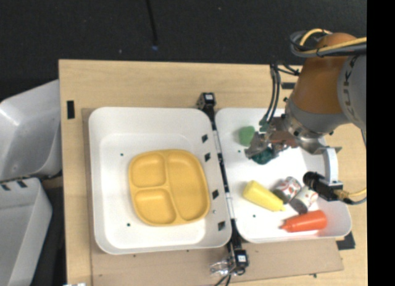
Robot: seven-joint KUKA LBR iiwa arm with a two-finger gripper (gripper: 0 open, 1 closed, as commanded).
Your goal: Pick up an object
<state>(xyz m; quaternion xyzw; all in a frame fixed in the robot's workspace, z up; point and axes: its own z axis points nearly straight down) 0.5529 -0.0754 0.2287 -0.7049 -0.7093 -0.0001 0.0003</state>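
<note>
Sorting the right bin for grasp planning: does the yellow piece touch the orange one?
Apart. The camera view shows white bin floor between the yellow piece and the orange piece.

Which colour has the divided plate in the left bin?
Yellow plate, seen in the camera view.

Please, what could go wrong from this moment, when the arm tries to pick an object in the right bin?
1. The end effector sits low over a dark green item beside a light green one; it may push either away instead of gripping.
2. The yellow piece, can and orange piece lie crowded together, so a grasp there could catch two or slip.
3. The green items lie near the bin wall, which limits room.
</note>
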